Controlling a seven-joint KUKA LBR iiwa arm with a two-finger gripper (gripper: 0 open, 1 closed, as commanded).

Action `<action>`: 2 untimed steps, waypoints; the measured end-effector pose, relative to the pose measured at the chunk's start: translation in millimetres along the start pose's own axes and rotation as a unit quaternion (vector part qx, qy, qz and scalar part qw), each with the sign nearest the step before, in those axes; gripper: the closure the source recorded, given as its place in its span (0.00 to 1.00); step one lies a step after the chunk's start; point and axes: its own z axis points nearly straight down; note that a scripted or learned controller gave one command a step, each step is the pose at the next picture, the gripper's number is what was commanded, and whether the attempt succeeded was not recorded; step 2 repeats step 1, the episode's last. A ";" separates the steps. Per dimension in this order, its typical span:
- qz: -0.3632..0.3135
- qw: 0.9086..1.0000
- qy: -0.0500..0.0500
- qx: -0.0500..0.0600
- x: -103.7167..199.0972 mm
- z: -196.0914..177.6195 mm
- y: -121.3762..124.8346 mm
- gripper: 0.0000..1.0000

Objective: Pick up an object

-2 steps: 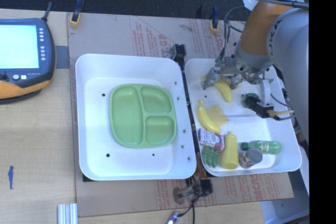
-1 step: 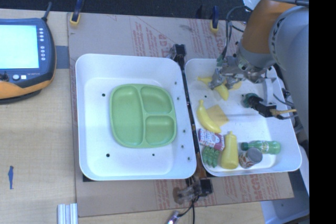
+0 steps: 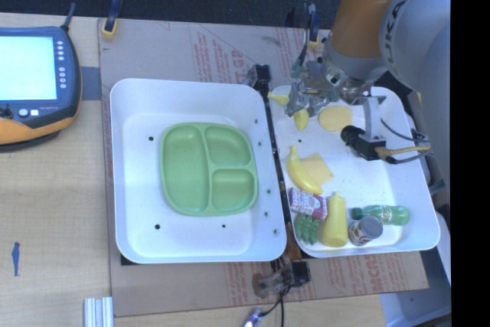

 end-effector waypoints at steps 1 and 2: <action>0.000 1.000 0.000 0.001 19.6 -24.0 -57.7 1.00; 0.000 1.000 0.000 0.001 19.6 -24.0 -57.7 1.00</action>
